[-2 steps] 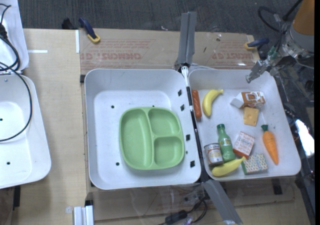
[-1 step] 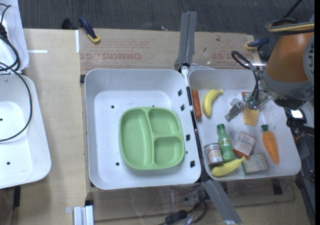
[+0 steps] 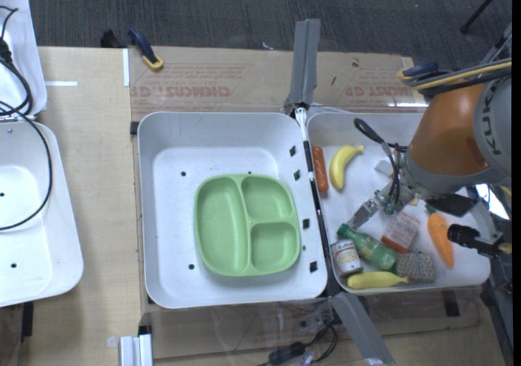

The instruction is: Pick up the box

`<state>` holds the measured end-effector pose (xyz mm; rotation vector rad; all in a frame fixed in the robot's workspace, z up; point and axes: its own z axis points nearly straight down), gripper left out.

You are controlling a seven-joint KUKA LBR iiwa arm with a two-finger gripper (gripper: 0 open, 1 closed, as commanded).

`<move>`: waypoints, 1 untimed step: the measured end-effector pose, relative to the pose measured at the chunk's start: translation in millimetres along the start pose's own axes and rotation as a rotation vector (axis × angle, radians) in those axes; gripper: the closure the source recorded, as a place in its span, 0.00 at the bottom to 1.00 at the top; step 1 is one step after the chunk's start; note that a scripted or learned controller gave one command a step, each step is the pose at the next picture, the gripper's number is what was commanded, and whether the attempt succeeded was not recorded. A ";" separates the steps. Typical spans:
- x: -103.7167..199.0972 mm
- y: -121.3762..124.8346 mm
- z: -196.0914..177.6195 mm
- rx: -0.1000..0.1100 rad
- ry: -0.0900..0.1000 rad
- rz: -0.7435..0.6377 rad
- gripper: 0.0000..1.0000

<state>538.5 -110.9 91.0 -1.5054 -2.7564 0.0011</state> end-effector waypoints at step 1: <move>25.7 66.5 -101.1 -0.002 -0.002 -0.083 0.00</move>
